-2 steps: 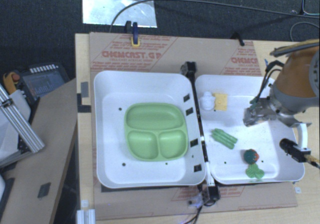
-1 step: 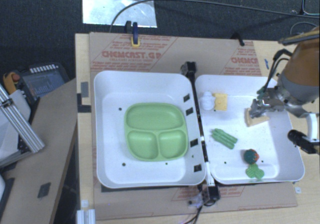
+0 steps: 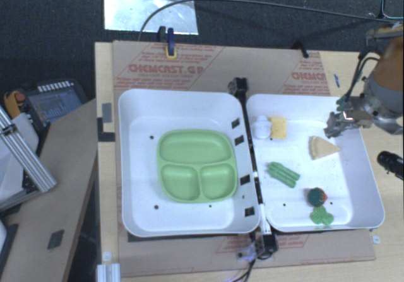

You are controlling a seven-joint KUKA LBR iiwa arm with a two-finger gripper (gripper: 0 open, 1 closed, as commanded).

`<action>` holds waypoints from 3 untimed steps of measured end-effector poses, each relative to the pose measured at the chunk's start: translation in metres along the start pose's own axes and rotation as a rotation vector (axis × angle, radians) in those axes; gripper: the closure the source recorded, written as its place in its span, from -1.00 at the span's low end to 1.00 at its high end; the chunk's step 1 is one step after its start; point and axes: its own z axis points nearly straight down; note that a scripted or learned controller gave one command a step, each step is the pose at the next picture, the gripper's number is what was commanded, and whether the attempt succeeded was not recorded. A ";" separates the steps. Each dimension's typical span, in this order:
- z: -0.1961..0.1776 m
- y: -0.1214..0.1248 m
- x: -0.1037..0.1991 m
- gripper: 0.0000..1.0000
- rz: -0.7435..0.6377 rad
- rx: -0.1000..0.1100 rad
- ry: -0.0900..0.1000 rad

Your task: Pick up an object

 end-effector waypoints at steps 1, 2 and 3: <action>0.008 0.017 0.057 1.00 -0.004 0.004 0.002; -0.002 0.027 0.110 1.00 -0.004 0.004 0.003; 0.001 0.034 0.175 1.00 -0.006 0.004 0.004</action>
